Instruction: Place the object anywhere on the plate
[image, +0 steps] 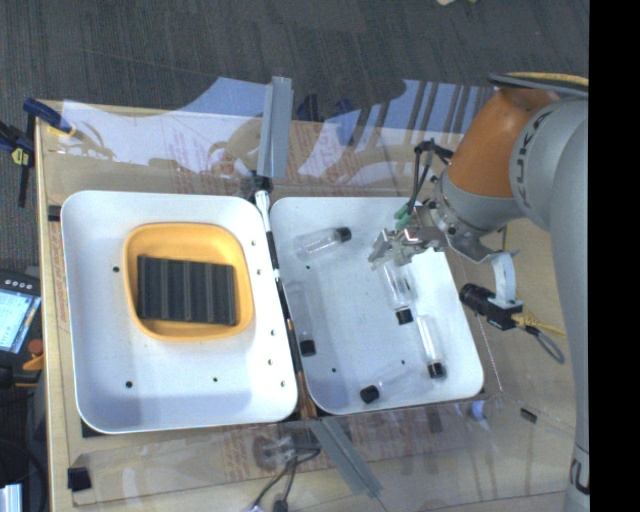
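A yellow plate (186, 239) with a dark ridged centre lies in the left white bin (110, 385). Several clear vials with black caps lie in the right bin (345, 320). One vial (322, 241) is near the far left corner and another vial (400, 290) lies at mid-right. A third vial (430, 345) sits near the right wall. My gripper (393, 246) hovers over the far right part of the right bin, just above the upper end of the mid-right vial. Nothing can be seen held in it.
Two more vials lie in the right bin: one (297, 315) along the left wall and one (382, 386) at the front edge. A metal bar (272, 120) stands behind the divide between the bins. A small screen (15, 315) sits at the bench's left.
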